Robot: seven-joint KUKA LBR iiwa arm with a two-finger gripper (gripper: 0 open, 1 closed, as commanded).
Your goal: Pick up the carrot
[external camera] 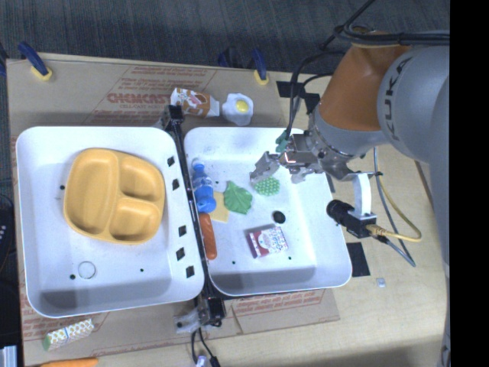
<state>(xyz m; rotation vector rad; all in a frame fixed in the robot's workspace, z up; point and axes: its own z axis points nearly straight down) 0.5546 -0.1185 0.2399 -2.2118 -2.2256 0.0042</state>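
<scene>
In right bin (328, 270), carrot (208, 236) by left wall

There are two white bins: the left bin (30, 205) and the right bin (321, 270). In the left bin I count one yellow divided tray (114, 195). In the right bin I count one carrot (208, 236), one blue bottle (202, 189), one green leafy piece (238, 198), one green dotted piece (267, 185), one red packet (267, 241) and one small black disc (279, 218). One gripper (284, 161) is there. Behind the bins are one egg toy (239, 108) and one small carton (191, 102).
</scene>
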